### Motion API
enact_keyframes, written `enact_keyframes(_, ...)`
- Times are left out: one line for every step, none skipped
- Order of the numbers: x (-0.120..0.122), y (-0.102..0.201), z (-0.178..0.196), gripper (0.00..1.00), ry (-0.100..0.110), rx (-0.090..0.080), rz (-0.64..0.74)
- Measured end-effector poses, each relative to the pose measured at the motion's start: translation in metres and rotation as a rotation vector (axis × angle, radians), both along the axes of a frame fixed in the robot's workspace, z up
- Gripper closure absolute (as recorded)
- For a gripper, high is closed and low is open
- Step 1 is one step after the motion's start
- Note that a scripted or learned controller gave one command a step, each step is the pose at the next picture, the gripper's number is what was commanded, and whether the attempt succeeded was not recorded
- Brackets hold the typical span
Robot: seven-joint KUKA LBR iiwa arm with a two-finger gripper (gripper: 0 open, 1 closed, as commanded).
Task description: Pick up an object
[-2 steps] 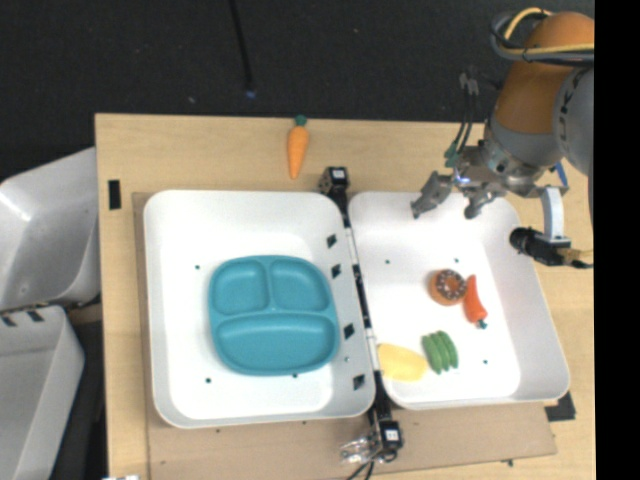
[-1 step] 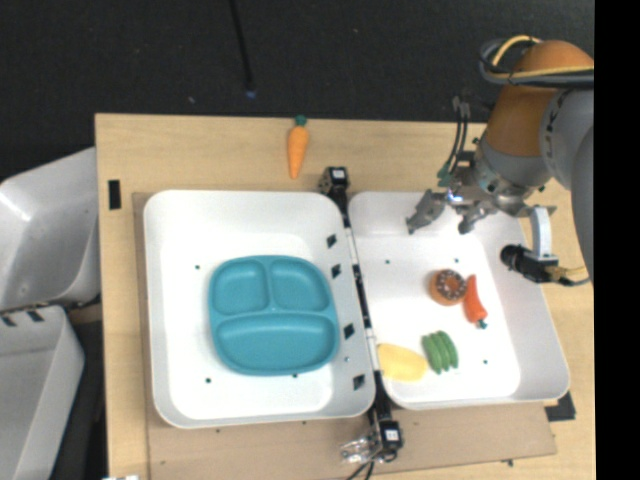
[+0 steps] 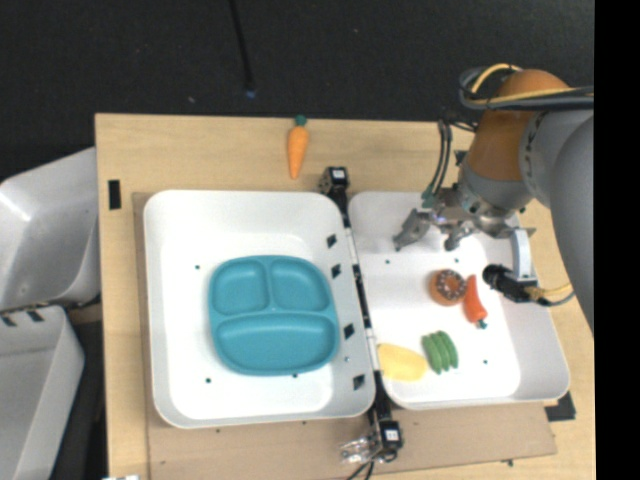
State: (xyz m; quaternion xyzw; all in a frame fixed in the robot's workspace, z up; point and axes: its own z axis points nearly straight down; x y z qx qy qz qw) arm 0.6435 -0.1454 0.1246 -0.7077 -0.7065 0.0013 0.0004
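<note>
While the left bin holds one teal divided plate, the right bin holds four toys: a yellow piece at 7 o'clock, a green one beside it, a brown donut and a red-orange pepper at centre. One toy carrot lies on the bench at 12 o'clock. Hovering at the right bin's 11 o'clock, the gripper has its fingers spread, gripping nothing.

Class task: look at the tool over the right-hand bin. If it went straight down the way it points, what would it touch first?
Probably the bare white floor of the right bin. The tool hangs above the bin's upper part, apart from the brown round object and the red pepper nearer the camera. Depth is hard to judge.
</note>
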Motion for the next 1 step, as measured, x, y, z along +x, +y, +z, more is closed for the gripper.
enact_keyframes(0.0003, -0.0012, -0.0239, 0.0, -0.002, -0.001, -0.002)
